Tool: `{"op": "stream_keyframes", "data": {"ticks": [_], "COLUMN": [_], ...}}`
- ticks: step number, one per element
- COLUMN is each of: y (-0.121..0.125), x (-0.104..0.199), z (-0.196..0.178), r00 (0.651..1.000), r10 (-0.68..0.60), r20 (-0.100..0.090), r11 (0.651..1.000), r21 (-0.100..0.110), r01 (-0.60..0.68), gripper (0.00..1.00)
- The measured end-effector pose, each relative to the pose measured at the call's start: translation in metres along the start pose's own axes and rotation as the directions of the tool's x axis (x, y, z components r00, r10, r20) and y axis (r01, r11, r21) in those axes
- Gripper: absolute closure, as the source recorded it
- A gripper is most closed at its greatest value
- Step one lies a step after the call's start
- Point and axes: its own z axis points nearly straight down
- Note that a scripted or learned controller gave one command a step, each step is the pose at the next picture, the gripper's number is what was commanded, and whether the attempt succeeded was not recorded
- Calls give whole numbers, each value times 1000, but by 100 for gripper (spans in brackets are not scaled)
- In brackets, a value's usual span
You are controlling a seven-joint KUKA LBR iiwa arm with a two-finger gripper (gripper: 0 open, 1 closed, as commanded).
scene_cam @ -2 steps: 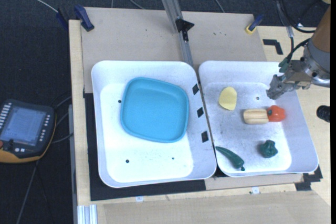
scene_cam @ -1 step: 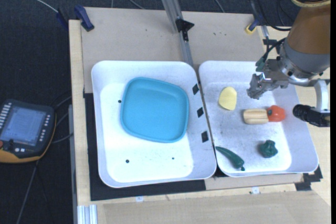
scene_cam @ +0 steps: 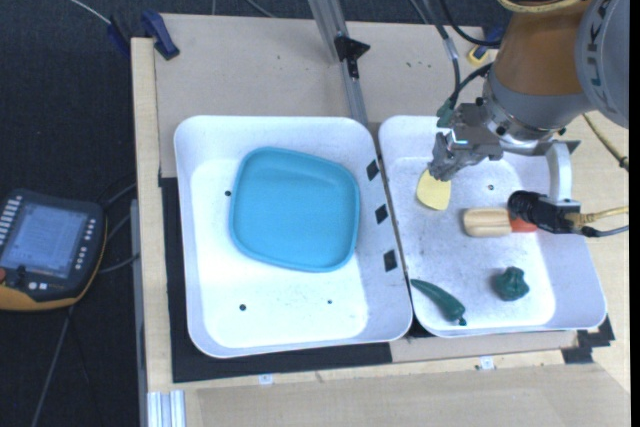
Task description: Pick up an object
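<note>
Where the arm comes in from the right of the frame, its gripper (scene_cam: 447,165) hangs over the upper left part of the right bin (scene_cam: 560,265), pointing down. Whether the tool is spread or pressed together cannot be told from this slant. A pale yellow piece (scene_cam: 434,193) lies on the bin floor right at the gripper's lower tip; whether the two touch cannot be told either.

Right of the yellow piece, near mid-bin, lies a wooden handle (scene_cam: 487,222) with a reddish end pointing right. Below it, toward the lower right, sits a dark green lump (scene_cam: 511,283). A long green pod-like thing (scene_cam: 440,299) lies slantwise in the bin's lower left corner.

The left bin (scene_cam: 205,205) holds a blue square plate (scene_cam: 296,208), lying flat and taking up most of its floor.

Outside the bench, at the far left edge of the frame, a handheld control pendant (scene_cam: 45,245) rests on the dark carpet.
</note>
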Motion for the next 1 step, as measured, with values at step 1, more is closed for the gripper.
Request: {"op": "stream_keyframes", "data": {"ticks": [1], "y": [8], "x": [47], "z": [12], "r00": [1000], "r10": [2], "r20": [1], "r11": [1000], "r21": [1], "r01": [-2], "gripper": [100]}}
